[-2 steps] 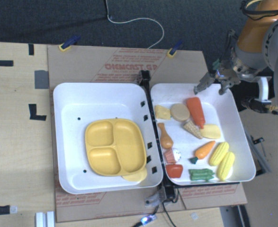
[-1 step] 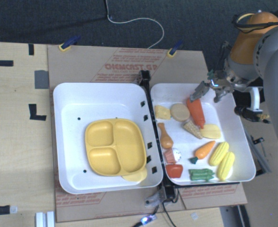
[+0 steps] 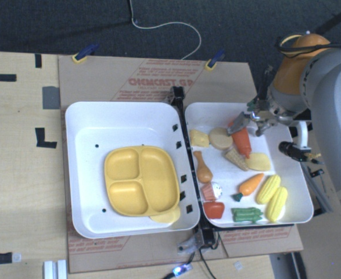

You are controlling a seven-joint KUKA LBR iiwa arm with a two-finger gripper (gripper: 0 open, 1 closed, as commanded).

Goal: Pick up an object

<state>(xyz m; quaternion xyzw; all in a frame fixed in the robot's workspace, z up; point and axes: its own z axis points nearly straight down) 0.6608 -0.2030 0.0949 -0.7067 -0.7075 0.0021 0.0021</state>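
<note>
Crowding the right bin point(image 3: 301, 214), glossy plastic toy foods leave little open floor except along its upper edge near the frame's upper right; left bin point(image 3: 80, 156) has bare white margin all round a yellow sectioned plate point(image 3: 141, 179), smooth w/ rounded corners. Arm point(image 3: 321, 92) reaches in from the right, wrist angled down-left, gripper point(image 3: 248, 124) low over an orange-red carrot-shaped piece point(image 3: 242, 143) at upper centre of the right bin. Gripper's opening & hold: can't tell.

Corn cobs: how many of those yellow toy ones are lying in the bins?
2. Both lie side by side in the right bin, near its lower right corner: one corn cob beside the toy carrot, the other corn cob just right of it. More could hide under the arm.
</note>
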